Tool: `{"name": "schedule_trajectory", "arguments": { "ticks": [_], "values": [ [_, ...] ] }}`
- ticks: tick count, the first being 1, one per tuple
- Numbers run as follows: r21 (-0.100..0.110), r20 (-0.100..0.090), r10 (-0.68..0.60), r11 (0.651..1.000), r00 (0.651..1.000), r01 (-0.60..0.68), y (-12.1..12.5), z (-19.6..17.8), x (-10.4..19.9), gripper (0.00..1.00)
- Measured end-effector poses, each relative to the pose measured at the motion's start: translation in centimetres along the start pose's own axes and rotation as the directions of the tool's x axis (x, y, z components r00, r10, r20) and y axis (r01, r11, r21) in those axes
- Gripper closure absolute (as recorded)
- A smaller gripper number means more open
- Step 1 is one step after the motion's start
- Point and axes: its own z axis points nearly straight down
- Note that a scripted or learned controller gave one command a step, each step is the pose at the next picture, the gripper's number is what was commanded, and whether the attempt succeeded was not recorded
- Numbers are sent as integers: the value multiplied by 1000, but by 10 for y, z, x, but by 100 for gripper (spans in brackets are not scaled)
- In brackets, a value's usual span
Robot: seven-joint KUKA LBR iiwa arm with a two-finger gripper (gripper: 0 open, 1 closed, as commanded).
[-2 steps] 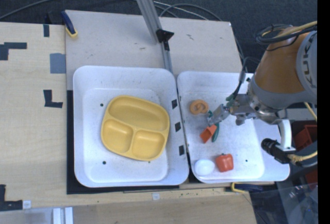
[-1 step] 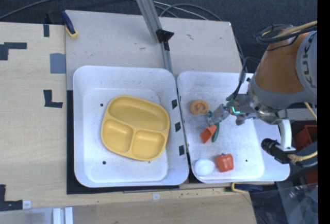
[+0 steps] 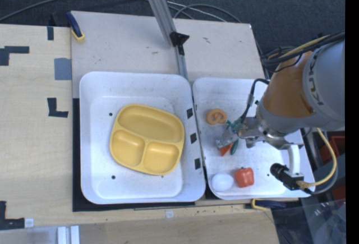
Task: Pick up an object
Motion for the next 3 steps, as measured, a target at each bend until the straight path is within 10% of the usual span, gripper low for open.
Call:
{"name": "schedule_trajectory", "arguments": {
  "ticks": [1, 2, 3],
  "values": [
    [-6, 2, -1, 1000, 1000, 1, 0, 53, 0, 0],
    [-4, 0, -2, 1000, 1000, 2, 0, 41, 1, 100],
    [-10, 1, 1, 1000, 1000, -1, -7, -3, 0, 100]
  ]
}}
